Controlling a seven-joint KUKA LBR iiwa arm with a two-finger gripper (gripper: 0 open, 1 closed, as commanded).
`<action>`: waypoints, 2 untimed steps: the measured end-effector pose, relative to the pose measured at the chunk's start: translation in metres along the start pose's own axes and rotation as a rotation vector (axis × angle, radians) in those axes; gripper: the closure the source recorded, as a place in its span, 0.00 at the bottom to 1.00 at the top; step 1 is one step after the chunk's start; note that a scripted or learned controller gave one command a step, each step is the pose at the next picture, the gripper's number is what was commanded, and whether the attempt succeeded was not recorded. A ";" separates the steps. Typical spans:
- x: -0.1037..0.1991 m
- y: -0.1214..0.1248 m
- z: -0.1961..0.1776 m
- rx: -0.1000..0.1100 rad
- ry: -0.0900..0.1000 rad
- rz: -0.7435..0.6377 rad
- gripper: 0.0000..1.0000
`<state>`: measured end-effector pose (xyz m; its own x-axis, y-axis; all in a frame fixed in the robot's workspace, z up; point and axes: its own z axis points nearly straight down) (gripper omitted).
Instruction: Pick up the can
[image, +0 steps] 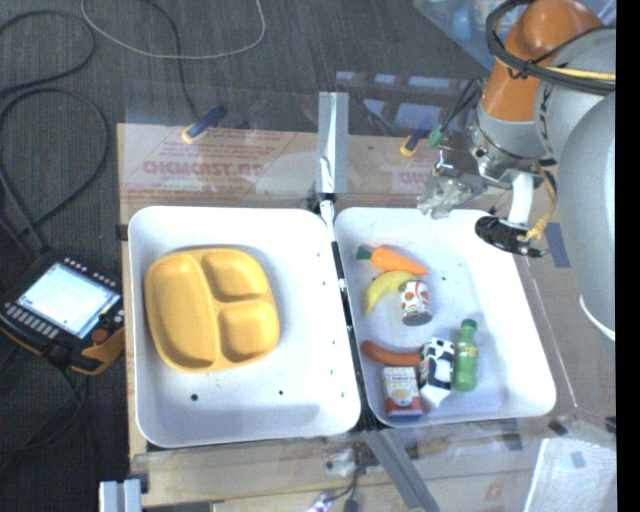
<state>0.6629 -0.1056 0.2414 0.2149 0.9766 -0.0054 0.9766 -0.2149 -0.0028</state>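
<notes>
In the camera view, the can stood mid right bin, touching the banana at its nine o'clock. The gripper hovered at twelve o'clock, finger state indiscernible. It needed centring overhead, clear of the banana.

The bins are white. The tray is yellow. The carrot is orange with a green top, the banana yellow, the can white with red marks. The sausage is red-brown, the bottle green, the carton black-and-white patched, the box red and white. The arm is grey, banded orange.
</notes>
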 end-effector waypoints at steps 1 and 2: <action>-0.001 0.004 0.124 0.001 0.000 0.037 1.00; 0.064 -0.009 0.057 -0.001 0.001 0.213 1.00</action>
<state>0.6680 -0.0414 0.1837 0.4162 0.9093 -0.0044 0.9093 -0.4162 -0.0007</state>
